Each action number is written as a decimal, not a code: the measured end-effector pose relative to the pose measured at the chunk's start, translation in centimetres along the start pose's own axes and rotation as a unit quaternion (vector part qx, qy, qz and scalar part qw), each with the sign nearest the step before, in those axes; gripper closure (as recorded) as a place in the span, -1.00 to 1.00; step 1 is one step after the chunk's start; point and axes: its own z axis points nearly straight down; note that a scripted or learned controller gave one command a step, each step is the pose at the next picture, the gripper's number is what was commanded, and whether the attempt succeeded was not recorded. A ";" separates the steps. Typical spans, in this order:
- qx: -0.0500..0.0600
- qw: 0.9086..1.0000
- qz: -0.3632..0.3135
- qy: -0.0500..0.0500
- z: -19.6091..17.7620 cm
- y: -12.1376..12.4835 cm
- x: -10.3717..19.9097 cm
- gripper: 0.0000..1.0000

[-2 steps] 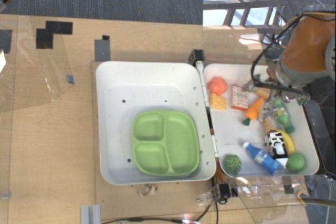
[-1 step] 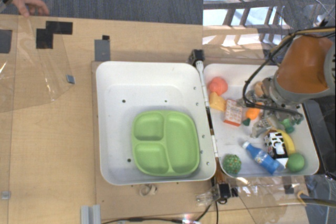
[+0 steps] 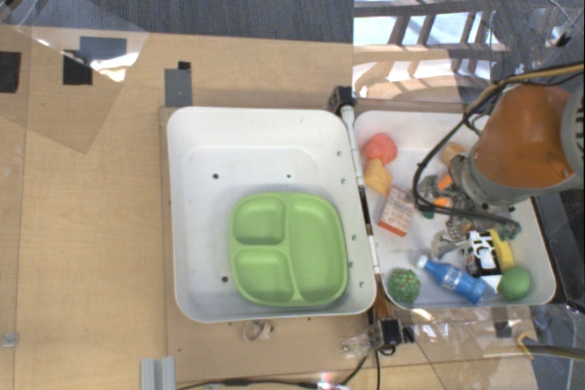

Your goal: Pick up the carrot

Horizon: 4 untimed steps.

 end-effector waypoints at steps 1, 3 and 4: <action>-0.005 0.995 -0.095 0.007 0.5 -4.2 -4.7 -1.00; -0.004 0.981 0.193 0.019 1.5 -11.0 -9.5 -1.00; -0.002 0.982 0.191 0.009 0.0 -11.0 -10.1 1.00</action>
